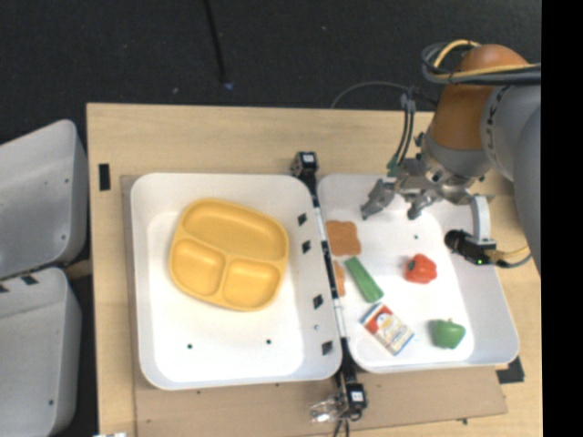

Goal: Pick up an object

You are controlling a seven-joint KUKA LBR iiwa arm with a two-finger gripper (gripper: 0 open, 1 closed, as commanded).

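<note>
Even, bright overhead light; the two shallow white bins (228, 358) glare slightly, shadows stay soft, and focus is mildly blurred.

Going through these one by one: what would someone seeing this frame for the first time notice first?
Probably the big yellow divided plate, alone in the left bin. Next, the grey and orange arm reaching in from the right, its gripper open above the far end of the right bin. Below it lie small colourful items: a red pepper, a green pepper and a green stick.

We see the tray (228, 253) in the left bin (146, 335); right of the tray, the right bin (483, 317) holds five items.
</note>
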